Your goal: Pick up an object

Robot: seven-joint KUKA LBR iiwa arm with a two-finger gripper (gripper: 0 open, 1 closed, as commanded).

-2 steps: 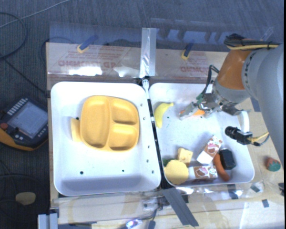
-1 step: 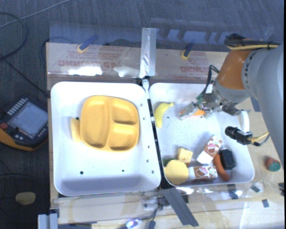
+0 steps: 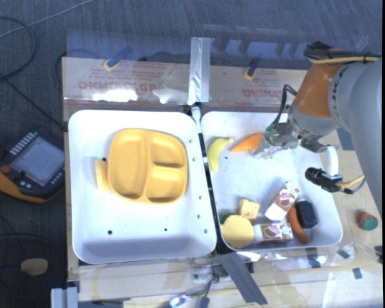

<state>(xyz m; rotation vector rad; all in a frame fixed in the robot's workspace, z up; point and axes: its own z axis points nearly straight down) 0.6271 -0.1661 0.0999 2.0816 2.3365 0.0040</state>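
1. Carrot [image 3: 246, 144] — orange toy piece lying flat in the upper part of the right bin [image 3: 333, 236], near its far wall. Its long axis runs left-low to right-high; you see the tip pointing left toward the banana, the thicker end toward the gripper.
2. Gripper [image 3: 273, 142] — sits low at the carrot's right end, touching or just beside it; which one you cannot settle from this angle. How wide it stands, and whether it has anything in its grasp, cannot be read here. The carrot lies to the gripper's left, so you should judge the coming move as turning on that short leftward offset along the carrot's length.
3. Banana [image 3: 216, 151] — yellow, just left of the carrot's tip, against the bin's left wall.
4. Remaining right-bin stock — small items clustered along the near edge, well apart from the carrot, including a yellow ball [image 3: 238, 231].
5. Left bin [image 3: 83, 236] — holds a yellow divided tray [image 3: 147, 165], far from the arm.
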